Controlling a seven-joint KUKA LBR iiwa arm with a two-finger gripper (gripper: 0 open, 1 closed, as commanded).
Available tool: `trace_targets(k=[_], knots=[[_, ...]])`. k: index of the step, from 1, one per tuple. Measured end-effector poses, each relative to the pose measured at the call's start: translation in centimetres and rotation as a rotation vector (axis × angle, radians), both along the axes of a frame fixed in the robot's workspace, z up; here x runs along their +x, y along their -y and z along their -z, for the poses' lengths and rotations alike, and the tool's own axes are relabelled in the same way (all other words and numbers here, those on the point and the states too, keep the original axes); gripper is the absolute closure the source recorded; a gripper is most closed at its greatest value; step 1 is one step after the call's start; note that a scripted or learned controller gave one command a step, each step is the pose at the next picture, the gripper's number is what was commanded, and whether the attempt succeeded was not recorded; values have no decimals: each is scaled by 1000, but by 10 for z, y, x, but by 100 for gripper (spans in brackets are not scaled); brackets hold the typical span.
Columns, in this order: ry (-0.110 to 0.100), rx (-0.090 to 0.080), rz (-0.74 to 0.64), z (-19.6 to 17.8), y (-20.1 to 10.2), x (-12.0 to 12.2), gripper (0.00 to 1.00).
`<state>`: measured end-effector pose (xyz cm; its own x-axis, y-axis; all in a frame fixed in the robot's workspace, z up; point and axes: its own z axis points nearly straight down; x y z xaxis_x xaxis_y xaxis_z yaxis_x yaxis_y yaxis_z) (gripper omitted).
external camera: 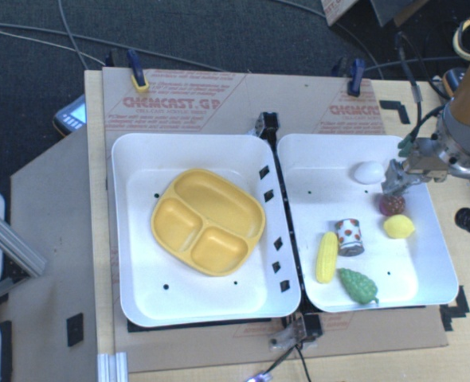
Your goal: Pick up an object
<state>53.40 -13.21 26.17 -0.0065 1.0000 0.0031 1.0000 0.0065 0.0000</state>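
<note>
- reaching in from the right, the arm (464,118) hangs over the right bin (434,293) on the surface (179,90).
- the left bin (131,293) bears a yellow divided tray (209,221), well apart from the action.
- the gripper (396,183) sits low between a white egg (369,172) and a dark red berry (392,205), just above the berry; whether the jaws are released or clenched i cannot tell.
- the berry looks like the likely target, lying near the bin's right wall, with a lemon (399,227) just beside it.
- a corn cob (326,256), a small spotted can (349,237) and a green fruit (358,285) lie nearer the bin's front.
- risk: the berry is small and round, so an off-centre close could squirt it aside or nudge the lemon and egg.
</note>
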Motion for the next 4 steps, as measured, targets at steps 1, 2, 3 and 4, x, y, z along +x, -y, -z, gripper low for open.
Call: trace_targets(k=[1, 2, 3, 4], knots=[[-3, 0, 0, 17, -49, 9, 100], [-2, 0, 0, 16, -102, 8, 100], [-1, -1, 1, 32, -155, 23, 100], [2, -1, 0, 26, -207, 32, 100]])
